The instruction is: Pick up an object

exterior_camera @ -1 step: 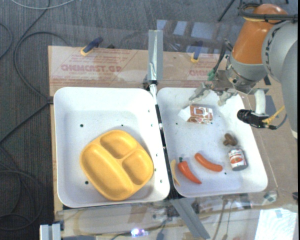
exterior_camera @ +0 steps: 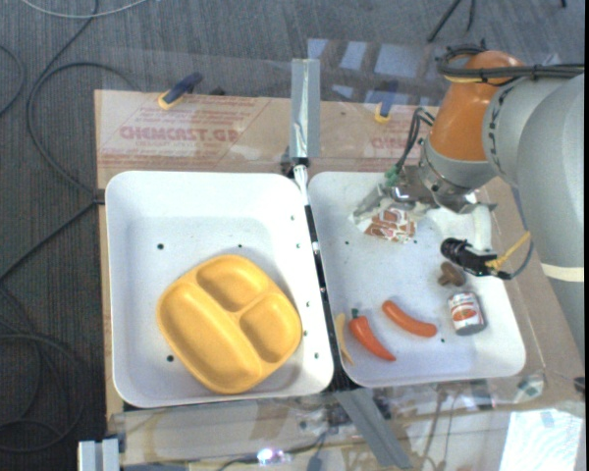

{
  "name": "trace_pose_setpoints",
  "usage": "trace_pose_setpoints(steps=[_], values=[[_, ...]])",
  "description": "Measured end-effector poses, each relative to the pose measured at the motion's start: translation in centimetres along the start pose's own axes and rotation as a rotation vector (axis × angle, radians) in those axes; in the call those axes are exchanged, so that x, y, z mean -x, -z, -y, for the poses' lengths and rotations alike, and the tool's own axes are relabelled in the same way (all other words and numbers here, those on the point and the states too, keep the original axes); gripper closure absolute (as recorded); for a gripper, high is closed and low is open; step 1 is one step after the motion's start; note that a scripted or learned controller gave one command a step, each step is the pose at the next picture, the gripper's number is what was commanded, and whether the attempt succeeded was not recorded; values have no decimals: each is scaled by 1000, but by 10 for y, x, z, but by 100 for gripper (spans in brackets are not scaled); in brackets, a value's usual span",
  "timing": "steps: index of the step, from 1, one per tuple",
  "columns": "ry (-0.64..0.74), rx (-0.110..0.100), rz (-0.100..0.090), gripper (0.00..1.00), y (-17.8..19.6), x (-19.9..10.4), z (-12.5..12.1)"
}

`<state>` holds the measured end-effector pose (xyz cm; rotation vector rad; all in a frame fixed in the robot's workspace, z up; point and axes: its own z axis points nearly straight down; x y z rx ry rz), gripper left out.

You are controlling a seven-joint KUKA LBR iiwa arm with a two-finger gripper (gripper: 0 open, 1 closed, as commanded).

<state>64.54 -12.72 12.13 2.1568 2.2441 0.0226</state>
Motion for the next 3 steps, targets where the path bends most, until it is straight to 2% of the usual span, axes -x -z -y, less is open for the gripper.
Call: trace_pose_setpoints(steps=[1, 2, 3], values=[[64, 27, 16, 0, -10, -2, 11], [72, 35, 7, 100, 4, -8, 6], [-299, -37, -5, 100, 62, -101, 38]])
